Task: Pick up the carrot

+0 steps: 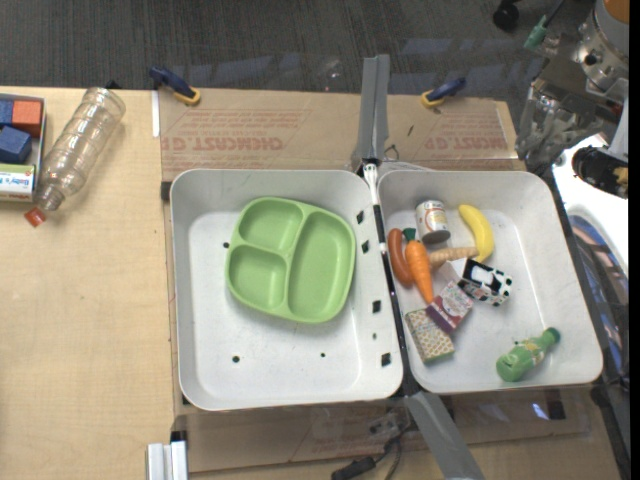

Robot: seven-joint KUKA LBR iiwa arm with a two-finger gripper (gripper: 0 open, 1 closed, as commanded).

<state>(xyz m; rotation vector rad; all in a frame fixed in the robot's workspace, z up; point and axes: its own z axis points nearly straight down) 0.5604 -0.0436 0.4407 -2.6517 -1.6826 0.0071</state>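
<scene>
The orange carrot (418, 266) lies in the right bin (560, 268) near its left wall, its thin end pointing toward the front. A red vegetable (397, 254) lies against its left side, and a small can (432, 216) stands just behind it. My gripper (545, 128) hangs above the bench past the bin's far right corner, well away from the carrot. It looks open, with nothing between its fingers.
Around the carrot in the right bin are a banana (478, 230), a black-and-white toy (487, 284), a purple packet (450, 308), a speckled block (432, 340) and a green bottle (525, 356). The left bin (200, 348) holds a green divided plate (292, 260). A clear plastic bottle (75, 148) lies on the table at far left.
</scene>
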